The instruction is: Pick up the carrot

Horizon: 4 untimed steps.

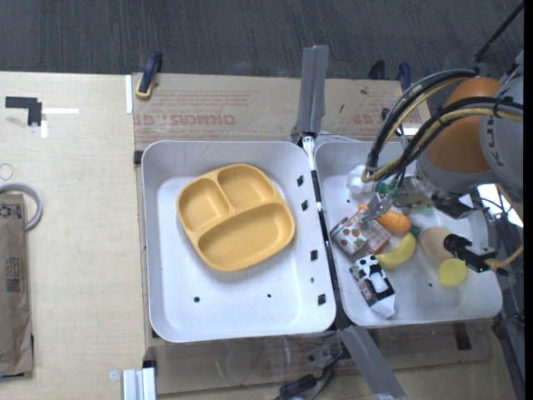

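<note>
Far to the left of the fingers (385, 205), at the desk's (75, 223) edge, lies a brown paper bag (13, 282). Nearer, but well apart from them, we see the left bin (166, 307), which holds a yellow divided plate (236, 216).

The right bin (433, 307) contains the rest. Just below and left of the fingers lies a printed snack packet (361, 235), and farther below them a black-and-white carton (374, 284). Above and left of them rests a small white object (358, 177).

The fingers hang low over this cluster. We cannot tell whether they are spread or closed, since cables and the wrist hide them. The carrot (394, 221) lies in the right bin directly beneath them, at their lower right, touching the packet. We cannot tell whether they touch it.

Below the carrot lies a yellow banana (399, 252). To the fingers' lower right sit a beige rounded item (434, 242) and a yellow lemon (452, 272). The arm (466, 140) enters from their upper right.
</note>
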### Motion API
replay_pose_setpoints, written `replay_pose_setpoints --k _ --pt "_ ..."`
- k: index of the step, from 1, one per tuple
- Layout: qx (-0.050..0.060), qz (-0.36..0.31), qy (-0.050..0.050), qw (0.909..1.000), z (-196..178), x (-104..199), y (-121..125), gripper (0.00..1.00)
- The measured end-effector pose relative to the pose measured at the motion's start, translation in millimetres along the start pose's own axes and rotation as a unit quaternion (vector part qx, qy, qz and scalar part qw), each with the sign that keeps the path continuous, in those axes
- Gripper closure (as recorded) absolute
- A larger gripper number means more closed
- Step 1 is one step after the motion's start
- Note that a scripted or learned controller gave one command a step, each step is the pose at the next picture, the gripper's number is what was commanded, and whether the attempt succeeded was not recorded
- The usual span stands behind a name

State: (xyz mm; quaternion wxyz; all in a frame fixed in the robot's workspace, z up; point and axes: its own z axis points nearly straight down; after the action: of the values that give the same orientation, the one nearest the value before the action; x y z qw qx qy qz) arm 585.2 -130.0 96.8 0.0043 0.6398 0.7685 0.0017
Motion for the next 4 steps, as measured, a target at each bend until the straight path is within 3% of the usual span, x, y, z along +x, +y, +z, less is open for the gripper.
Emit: replay_pose_setpoints --k 1,2,3,4 --pt "-0.002 0.002 0.0 1.0 -9.9 -1.2 0.9 1.0" --pt "0.004 -0.057 0.002 0.9983 -99.7 9.9 0.5 1.0" --pt "0.004 -0.057 0.002 0.9984 -99.8 9.7 0.4 0.0" --pt "0.001 -0.108 0.0 0.9942 0.6 12.5 -19.2 0.0"
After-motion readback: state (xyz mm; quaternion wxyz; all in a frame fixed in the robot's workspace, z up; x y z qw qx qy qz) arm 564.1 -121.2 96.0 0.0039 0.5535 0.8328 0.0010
